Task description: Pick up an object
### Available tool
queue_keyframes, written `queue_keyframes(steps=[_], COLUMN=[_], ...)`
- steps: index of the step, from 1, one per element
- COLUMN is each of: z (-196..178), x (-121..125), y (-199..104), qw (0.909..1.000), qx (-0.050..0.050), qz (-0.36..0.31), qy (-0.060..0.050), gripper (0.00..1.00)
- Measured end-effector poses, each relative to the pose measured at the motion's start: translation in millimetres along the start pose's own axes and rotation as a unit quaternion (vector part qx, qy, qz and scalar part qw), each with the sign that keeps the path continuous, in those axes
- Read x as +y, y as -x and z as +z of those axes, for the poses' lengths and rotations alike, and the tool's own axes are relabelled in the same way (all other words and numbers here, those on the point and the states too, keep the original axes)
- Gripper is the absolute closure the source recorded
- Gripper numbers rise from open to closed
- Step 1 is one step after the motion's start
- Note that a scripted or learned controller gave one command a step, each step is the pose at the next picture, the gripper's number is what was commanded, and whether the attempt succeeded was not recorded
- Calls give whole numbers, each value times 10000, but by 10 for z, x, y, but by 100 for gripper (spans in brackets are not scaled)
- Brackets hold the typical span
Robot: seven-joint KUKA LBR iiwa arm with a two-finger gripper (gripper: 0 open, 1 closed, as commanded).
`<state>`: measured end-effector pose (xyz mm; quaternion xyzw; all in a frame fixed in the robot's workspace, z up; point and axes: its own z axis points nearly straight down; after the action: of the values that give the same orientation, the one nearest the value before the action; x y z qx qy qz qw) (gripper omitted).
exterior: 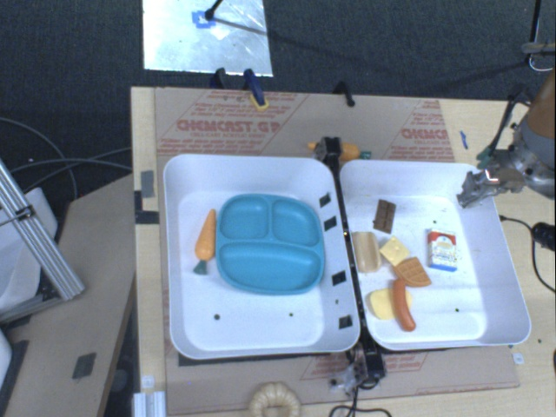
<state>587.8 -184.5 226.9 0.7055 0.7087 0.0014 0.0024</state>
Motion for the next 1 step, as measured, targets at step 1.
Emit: queue_keyframes(steps=[1], z=[104], x=[-117], y=[-557], qw=[10000], qx=[15], qz=[-21], qy=[-29], gripper=[100])
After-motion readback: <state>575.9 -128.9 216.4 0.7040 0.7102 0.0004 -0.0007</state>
